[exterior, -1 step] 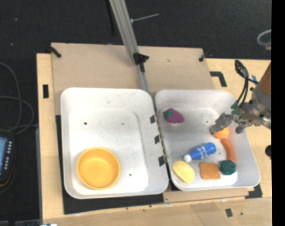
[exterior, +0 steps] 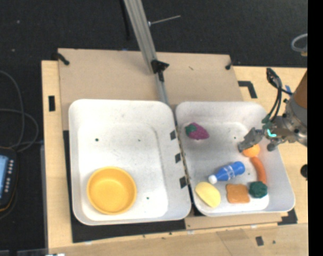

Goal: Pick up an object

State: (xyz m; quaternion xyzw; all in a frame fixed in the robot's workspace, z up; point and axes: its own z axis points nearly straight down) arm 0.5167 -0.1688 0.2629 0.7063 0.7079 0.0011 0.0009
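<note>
The right bin holds several small objects. A purple fruit with a green top lies near its left wall. Toward the front lie a blue bottle, a yellow lemon, a tan bread-like piece and a dark green lump. A small orange ball and an orange carrot lie at the right side. My gripper hovers over the bin's right part, open, with the orange ball just below and between its spread fingers.
The left bin contains a yellow bowl near its front left corner. A slanted metal pole rises from the bench behind the bins. Cables hang beside the arm's wrist at the right edge.
</note>
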